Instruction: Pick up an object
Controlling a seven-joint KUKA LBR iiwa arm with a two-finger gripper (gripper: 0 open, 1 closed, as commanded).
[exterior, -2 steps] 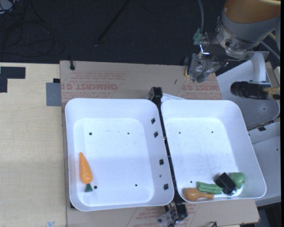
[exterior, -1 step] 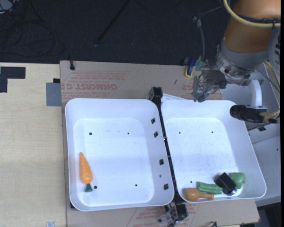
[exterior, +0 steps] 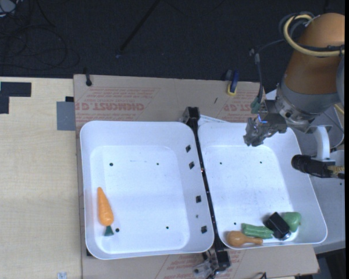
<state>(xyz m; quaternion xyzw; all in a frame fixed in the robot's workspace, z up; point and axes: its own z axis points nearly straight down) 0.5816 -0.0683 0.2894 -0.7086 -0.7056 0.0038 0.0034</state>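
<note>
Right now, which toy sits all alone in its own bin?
The orange carrot with the green stem, alone in the left bin. The other toys huddle together in the right bin's near corner.

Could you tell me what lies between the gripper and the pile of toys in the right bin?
In the camera view, bare white bin floor lies between the gripper and the toys.

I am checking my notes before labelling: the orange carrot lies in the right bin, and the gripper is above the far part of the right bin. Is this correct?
One detail is wrong. The camera view shows the orange carrot in the left bin, near its front left corner, not in the right bin. The rest holds: the gripper is above the far part of the right bin.
</note>
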